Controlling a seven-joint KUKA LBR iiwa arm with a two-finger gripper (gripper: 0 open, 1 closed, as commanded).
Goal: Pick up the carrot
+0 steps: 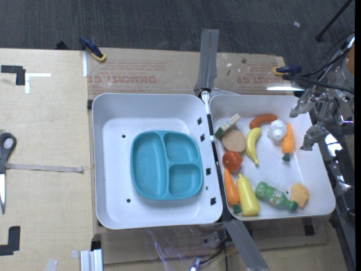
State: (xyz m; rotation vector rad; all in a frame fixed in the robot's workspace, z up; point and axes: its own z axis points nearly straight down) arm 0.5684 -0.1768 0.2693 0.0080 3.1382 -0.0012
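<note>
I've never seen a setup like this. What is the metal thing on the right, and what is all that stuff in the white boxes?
One camera looks down on a bench. The metal thing is a robot arm's gripper, hanging over the right bin; I see nothing held in it. That bin holds toy food: a carrot, banana, tomato, yellow bottle, green bottle and corn. The left bin holds a blue divided plate. Scissors lie at the bench's left edge.
</note>
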